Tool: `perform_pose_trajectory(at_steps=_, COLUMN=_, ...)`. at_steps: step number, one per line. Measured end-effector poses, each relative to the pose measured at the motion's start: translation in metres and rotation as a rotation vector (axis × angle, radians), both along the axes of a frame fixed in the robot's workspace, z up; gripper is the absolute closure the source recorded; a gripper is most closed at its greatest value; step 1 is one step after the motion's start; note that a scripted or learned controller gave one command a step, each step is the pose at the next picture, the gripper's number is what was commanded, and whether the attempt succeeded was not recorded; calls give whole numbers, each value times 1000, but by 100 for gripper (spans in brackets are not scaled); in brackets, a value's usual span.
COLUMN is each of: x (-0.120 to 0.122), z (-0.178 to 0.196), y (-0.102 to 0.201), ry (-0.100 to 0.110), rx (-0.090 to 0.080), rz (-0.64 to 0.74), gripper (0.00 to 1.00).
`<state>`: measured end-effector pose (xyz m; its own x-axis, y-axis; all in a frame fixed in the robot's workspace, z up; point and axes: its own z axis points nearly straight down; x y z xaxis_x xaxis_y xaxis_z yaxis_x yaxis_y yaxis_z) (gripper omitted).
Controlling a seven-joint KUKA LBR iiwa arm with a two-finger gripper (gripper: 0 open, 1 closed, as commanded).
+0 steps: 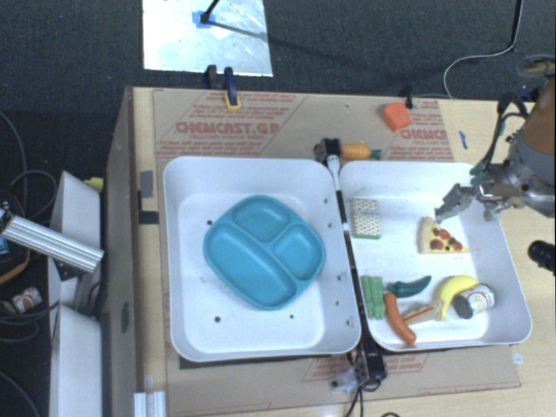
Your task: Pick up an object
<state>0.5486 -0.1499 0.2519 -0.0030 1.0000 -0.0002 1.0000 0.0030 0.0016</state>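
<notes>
Grey tool (pixel 453 202), fingers indistinct, above pizza slice (pixel 442 237)

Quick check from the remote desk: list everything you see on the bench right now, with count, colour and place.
Divided plastic plate: 1, blue, left bin.
Slice of toy pizza: 1, yellow with red dots, right bin.
Patterned square block: 1, pale, right bin, upper left.
Toy banana: 1, yellow, right bin, lower right.
Small can: 1, beside banana.
Toy carrot: 1, orange, near front edge.
Ridged green piece: 1, lower left.
Dark green toy pepper: 1.
Orange block: 1, on bench behind bins.
Gripper: 1, grey, over right bin above pizza.
</notes>
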Motion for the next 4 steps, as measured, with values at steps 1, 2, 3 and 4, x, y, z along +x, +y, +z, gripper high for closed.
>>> perform_pose_trajectory(at_steps=1, x=19, z=-97, y=-57, ry=2, rx=0, rz=-2, gripper=0)
perform_pose_trajectory(at_steps=2, x=47, z=-164, y=-29, ry=-8, rx=-4, rz=0, gripper=0)
perform_pose_trajectory(at_steps=3, x=110, z=-166, y=-50, ry=-3, rx=-1, rz=2, gripper=0)
perform_pose_trajectory(at_steps=4, x=44, z=-167, y=-57, ry=0, rx=-1, rz=-2, gripper=0)
